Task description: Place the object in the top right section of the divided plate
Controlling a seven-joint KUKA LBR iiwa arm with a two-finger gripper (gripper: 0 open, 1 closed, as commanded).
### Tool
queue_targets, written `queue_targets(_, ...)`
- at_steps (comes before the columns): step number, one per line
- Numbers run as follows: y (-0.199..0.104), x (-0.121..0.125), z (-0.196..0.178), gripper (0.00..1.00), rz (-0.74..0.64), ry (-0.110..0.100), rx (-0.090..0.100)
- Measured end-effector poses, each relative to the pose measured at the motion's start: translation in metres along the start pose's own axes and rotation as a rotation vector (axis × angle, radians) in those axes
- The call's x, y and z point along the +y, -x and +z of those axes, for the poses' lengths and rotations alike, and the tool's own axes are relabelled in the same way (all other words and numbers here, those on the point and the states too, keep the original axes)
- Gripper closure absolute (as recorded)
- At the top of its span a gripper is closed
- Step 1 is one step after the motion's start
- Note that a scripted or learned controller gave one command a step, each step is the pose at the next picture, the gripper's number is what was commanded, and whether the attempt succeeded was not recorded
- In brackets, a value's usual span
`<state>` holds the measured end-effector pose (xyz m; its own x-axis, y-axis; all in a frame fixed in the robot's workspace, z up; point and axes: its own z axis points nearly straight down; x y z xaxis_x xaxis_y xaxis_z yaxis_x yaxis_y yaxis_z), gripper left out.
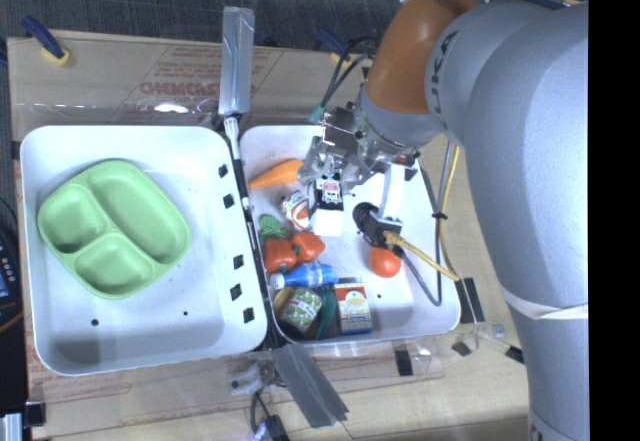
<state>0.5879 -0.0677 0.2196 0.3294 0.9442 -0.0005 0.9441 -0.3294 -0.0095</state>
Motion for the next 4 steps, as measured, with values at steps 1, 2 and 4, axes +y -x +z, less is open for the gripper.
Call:
queue_targets(1,-0.081,-0.012,0.012,1.00,-0.050,0.004,0.000)
queue_targets(2,-0.071,-0.027,-0.132,1.00,0.083,0.009,0.001)
queue_targets(4,-0.080,-0.094,-0.175,1.00,-0.335,0.012,-0.001)
